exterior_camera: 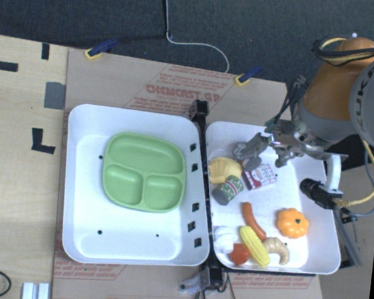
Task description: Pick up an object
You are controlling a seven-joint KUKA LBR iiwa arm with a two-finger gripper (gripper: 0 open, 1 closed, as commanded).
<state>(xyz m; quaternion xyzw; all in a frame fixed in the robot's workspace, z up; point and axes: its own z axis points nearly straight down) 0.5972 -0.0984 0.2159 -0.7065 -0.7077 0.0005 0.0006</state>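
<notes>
gripper (268, 151) above right bin (327, 217), fingertips indistinct, red packet (262, 176) partly covered

Tool (268, 155) hovers open above right bin (315, 263).

Two bins sit side by side at mid-frame. The left bin (77, 186) holds a divided plate (145, 173), lying toward its upper centre. My gripper (270, 151) hangs over the upper part of the right bin (320, 246), above a small packet (262, 176). Left of the packet lies a lemon (222, 169), with a can (228, 189) just below it, touching. A sausage (253, 220) lies at the bin's centre. A small pumpkin (293, 223) sits to its right. A corn cob (254, 246) lies along the lower edge, a tomato (239, 255) at its lower left.
</notes>
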